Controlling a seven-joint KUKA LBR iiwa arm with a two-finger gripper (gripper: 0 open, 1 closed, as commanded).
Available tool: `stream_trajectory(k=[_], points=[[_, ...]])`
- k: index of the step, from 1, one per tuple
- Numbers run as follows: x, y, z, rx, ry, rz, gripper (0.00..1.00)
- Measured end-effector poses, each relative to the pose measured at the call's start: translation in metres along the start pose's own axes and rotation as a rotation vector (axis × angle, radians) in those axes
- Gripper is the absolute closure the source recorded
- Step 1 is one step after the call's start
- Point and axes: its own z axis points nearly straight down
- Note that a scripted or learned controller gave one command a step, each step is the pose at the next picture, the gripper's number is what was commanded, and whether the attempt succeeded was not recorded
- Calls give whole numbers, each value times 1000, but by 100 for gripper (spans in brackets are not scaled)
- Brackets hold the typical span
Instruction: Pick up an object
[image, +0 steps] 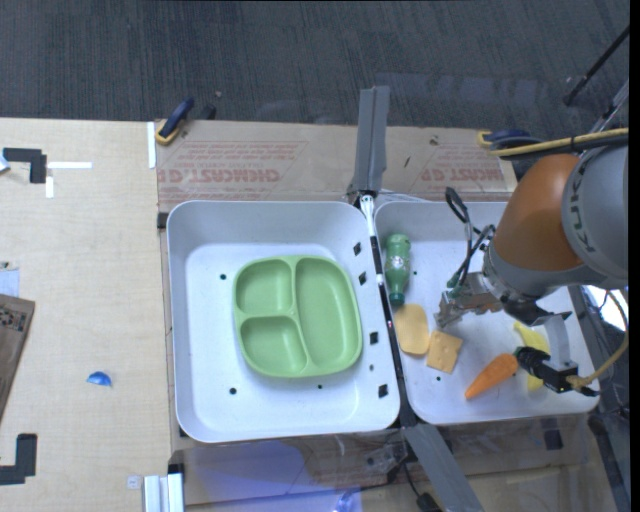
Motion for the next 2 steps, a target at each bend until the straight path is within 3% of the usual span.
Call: stream_trajectory(k=[1,2], points=[[0,0,0,0,0,0,0],[-1,0,-6,5,1,3,100]])
